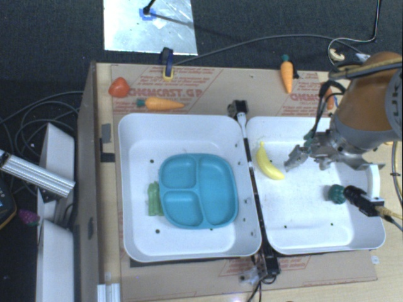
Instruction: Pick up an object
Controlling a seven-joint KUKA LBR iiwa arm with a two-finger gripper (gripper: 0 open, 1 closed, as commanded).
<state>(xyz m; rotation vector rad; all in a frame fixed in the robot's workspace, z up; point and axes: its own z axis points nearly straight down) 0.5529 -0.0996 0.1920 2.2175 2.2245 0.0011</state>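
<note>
Yellow banana (269,163) is lying by the right bin's (315,241) left wall, open floor spreading right of it.
Reaching in from the right, the grey arm is hanging its tool (301,155) just beside the banana, fingers looking parted and gripping nothing; a teal ball (336,194) is sitting well apart.

The scene is evenly lit from above. Glare is seen on the shiny silver foil sheet (150,16). Soft blur is noted throughout.

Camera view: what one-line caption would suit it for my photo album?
Grey arm's gripper hovers beside a yellow banana in the right bin; a blue divided plate sits in the left bin.
</note>
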